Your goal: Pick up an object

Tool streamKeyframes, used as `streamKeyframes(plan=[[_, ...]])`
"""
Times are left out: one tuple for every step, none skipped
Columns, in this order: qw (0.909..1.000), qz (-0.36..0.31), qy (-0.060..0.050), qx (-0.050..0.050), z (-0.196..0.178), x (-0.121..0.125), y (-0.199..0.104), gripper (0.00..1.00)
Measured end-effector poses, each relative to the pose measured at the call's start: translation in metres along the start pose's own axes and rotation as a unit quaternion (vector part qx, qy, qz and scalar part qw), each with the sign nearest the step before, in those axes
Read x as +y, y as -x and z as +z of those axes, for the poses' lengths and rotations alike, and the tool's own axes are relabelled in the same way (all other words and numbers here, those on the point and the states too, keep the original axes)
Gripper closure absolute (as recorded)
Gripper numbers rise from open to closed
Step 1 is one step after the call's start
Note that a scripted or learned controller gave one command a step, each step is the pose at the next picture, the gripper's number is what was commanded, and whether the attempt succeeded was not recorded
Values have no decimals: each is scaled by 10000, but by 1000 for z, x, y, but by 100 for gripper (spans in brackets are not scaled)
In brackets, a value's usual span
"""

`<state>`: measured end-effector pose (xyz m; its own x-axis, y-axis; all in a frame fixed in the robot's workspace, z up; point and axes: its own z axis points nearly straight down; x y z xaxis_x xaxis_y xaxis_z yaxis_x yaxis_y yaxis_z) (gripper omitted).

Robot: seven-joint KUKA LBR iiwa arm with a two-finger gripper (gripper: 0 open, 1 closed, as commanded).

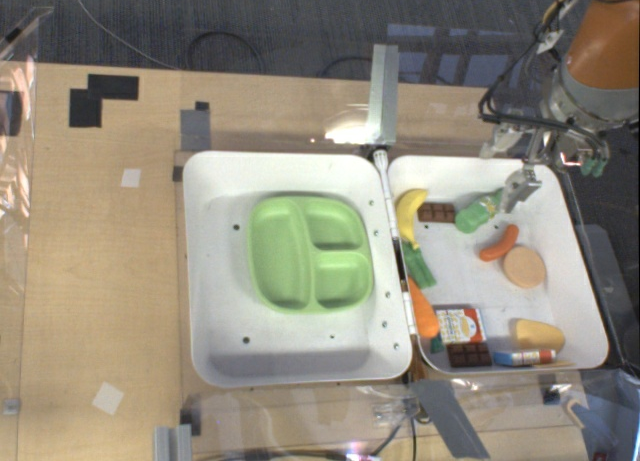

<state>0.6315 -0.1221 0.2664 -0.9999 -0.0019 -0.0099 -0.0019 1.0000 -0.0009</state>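
Green bottle (478,214) lies at the right bin's (590,329) far side, touching the end effector (520,189); you cannot tell its opening. You're at the grasp approach: next, close and lift.

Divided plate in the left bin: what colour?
Light green plate, clearest in the camera view.

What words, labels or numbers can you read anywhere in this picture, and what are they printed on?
No text can be read.
Small red and white carton in the right bin: printed front, too blurred to read.
Tube with blue and red ends beside it: too small to tell whether it bears print.
Black shapes on the bench: plain marks, not letters.
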Motion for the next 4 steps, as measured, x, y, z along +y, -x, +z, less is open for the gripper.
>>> streamKeyframes(plan=[[9998, -209, 11, 47, 113, -6, -19, 0], [9841, 1774, -6, -11, 176, -63, -18, 0], [9740, 2264, 2, -7, 178, -16, -14, 0], [9669, 2551, -3, -24, 175, -17, -78, 0]])
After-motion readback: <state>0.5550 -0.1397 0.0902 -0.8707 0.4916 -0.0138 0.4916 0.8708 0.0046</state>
